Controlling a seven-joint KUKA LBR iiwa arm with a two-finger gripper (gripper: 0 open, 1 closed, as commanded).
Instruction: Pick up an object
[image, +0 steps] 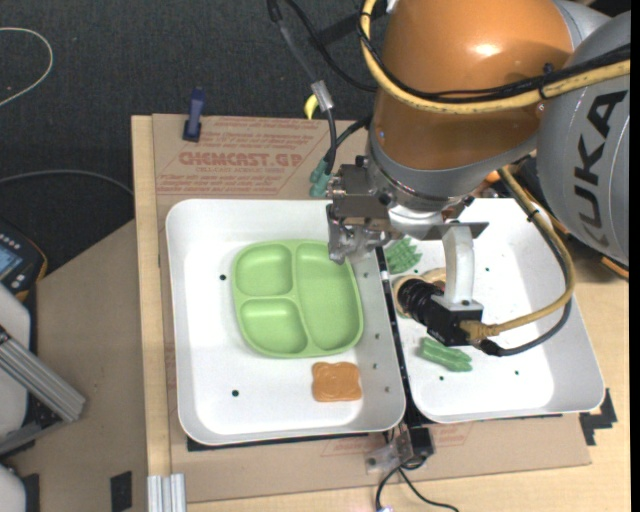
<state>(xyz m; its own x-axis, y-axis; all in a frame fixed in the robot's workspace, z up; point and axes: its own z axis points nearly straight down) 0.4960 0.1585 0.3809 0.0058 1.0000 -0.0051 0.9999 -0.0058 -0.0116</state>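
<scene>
The hand (350, 235) hangs over the ridge between the bins, just above the green plate's (297, 298) right rim; whether it is open, I cannot tell. Descending here, it may strike the ridge or skid off the plate.

Single fixed camera, mounted above bench (250, 150), looking down at slant. Both white bins in frame: left bin (200, 300) seen whole, right bin (540, 360) partly hidden. Arm (470, 90) enters from right, its orange band close to lens, large in upper right, covering bench's far right corner. Dark floor (100, 90) beyond bench along top and left. Medium range, bench fills most of frame.
</scene>
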